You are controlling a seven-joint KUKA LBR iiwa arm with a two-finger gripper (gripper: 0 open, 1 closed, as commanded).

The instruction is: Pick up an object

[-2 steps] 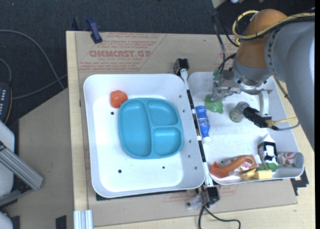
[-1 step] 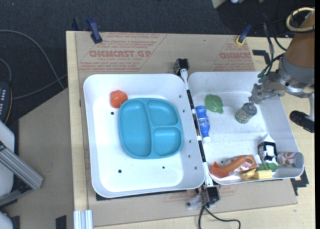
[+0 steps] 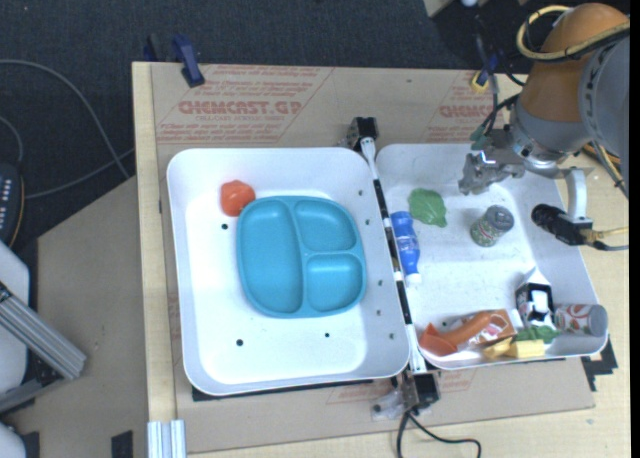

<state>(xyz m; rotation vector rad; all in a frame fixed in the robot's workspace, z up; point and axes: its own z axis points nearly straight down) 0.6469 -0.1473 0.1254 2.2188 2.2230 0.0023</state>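
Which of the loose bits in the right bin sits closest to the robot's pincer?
The small grey round can, just below the pincer. The green leafy piece lies further left, the blue bottle at the divider, and the rest are piled along the bin's near edge.

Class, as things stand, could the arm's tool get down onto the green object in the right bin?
Probably yes: the tool hangs over the right bin, close to the green object, which lies apart from its neighbours with nothing on top.

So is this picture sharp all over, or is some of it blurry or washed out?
In the camera view, light is even and shadows are soft; the blue plate and orange ball look fairly crisp, the white bins are bright with a mild sheen, and the pincer and the clutter in the right bin's near corner look soft and hard to make out.
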